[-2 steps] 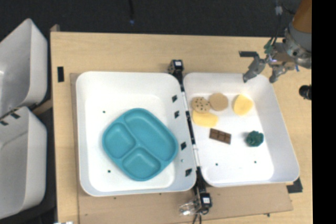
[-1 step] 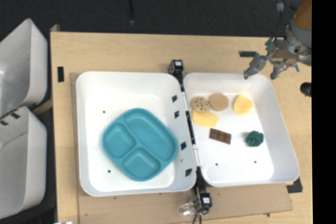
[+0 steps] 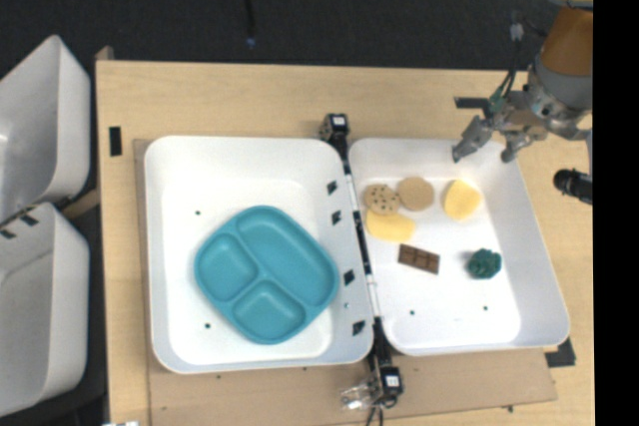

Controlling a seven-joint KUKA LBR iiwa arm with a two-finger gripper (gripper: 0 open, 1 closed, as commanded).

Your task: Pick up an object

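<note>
Across the left bin [image 3: 170, 214] lies the teal divided tray [image 3: 265, 272]. Right of it, the other bin [image 3: 529, 284] holds a yellow lump [image 3: 461, 200], a yellow wedge [image 3: 389, 225], two cookies [image 3: 398, 196], a chocolate bar [image 3: 419, 260] and a green tuft [image 3: 484, 263]. Above that bin's far corner, my gripper [image 3: 491, 144] hangs with fingers spread, pinching nothing.

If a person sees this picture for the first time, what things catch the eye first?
First comes the teal divided tray, alone in the left bin. Next is the cluster of small food items in the right bin: a cookie, a yellow round piece and a chocolate bar. The gripper hangs over that bin's far right corner.
</note>
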